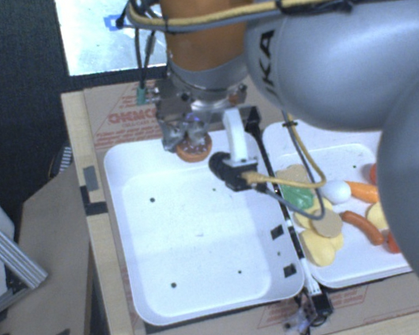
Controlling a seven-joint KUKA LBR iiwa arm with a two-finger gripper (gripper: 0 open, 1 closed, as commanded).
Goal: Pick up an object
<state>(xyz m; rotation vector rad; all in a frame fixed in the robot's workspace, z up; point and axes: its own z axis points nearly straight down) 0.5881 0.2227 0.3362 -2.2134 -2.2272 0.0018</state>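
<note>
Grey arm (351, 57) looming overhead, bent down, tool (186, 135) apparently gripping brown round object (194, 152).

Both bins, left bin (198, 237) & right bin (371, 266), look like smooth white plastic w/ soft sheen. Arm (348, 42) shell: glossy grey, orange band (218, 9) shiny. Bench top (117, 119) looks like matt brown cardboard w/ red print.

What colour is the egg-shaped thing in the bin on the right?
White. The egg lies beside a green piece in the right bin, seen in the camera view.
</note>
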